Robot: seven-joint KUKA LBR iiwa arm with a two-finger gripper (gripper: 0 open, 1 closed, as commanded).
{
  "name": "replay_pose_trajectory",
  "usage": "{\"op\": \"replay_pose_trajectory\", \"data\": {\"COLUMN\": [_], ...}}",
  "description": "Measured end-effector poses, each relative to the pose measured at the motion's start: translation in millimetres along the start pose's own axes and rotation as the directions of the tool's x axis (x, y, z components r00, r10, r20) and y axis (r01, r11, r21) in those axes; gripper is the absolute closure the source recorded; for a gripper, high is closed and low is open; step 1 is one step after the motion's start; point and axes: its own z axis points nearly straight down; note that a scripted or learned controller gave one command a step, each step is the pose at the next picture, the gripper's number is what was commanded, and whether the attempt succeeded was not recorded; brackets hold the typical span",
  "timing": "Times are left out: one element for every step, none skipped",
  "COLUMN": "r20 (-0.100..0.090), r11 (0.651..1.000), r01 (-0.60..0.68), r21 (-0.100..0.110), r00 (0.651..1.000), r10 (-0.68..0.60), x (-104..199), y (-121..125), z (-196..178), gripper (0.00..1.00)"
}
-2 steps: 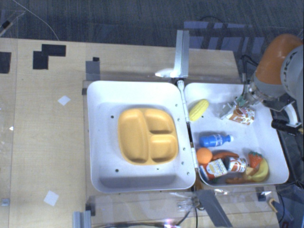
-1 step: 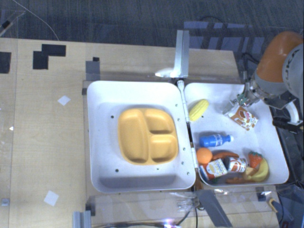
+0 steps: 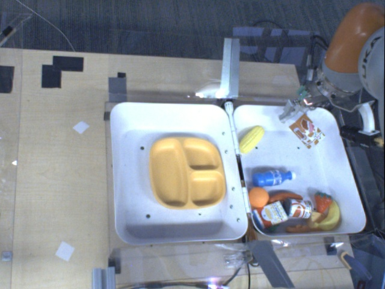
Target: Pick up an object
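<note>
Banana (image 3: 329, 217); claw (image 3: 293, 108) above far corner

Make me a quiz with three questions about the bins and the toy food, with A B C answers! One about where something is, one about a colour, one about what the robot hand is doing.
1. Where is the yellow divided tray?
A. In the left bin
B. In the right bin
C. On the bare bench

2. What colour is the bottle in the right bin?
A. Green
B. Blue
C. Pink

3. What is between the fingers of the gripper?
A. The corn
B. The bottle
C. Nothing that can be seen

Answers:
1. A, the tray lies in the middle of the left bin.
2. B, the bottle is blue with a white cap.
3. C, the gripper hangs over the right bin's far edge, while the corn and bottle lie apart from it on the bin floor.
</note>
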Motion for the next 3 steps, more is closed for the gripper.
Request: {"op": "replay_pose_trajectory", "data": {"r20": [0.001, -0.001, -0.002], "r11": [0.990, 0.992, 0.989], "r01": [-0.142, -0.124, -0.149], "r21": [0.001, 0.008, 0.013], "r00": [0.990, 0.992, 0.989], "r10": [0.142, 0.124, 0.149], "x": [13, 27, 25], "y": [4, 1, -30], "z": [-75, -77, -21], "gripper": [1.00, 1.00, 1.00]}}
